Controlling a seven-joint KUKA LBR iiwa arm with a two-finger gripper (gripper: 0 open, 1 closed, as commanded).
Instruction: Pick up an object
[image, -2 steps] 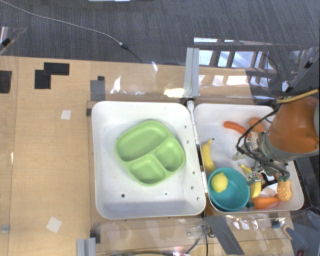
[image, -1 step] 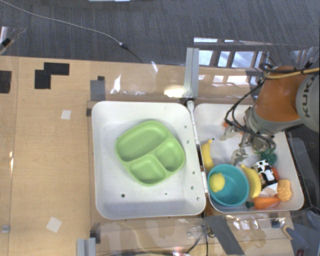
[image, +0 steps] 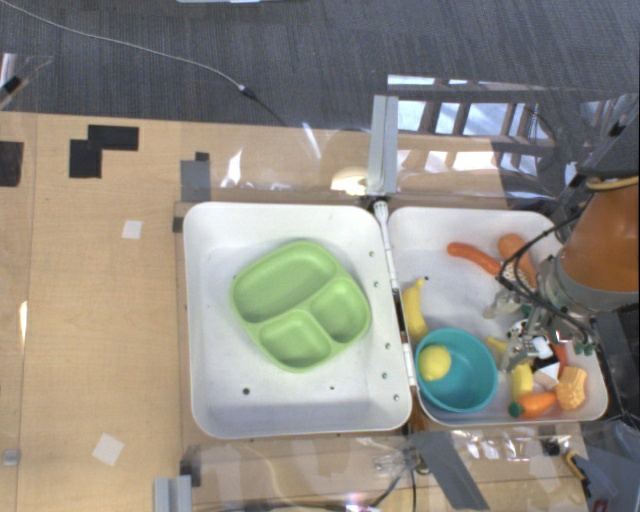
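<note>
My gripper hangs low over the right bin, just right of a teal bowl that holds a yellow ball. Small toy foods lie under and around the gripper: a yellow piece, an orange carrot with a green end and an orange crinkled piece. A yellow banana lies along the bin's left wall. A long orange piece and a round orange one sit at the back. Nothing can be seen held by the gripper.
The left bin holds a green divided plate. A metal post stands behind the wall between the bins. The arm's orange band looms over the right bin's far right side. Cables trail near the gripper.
</note>
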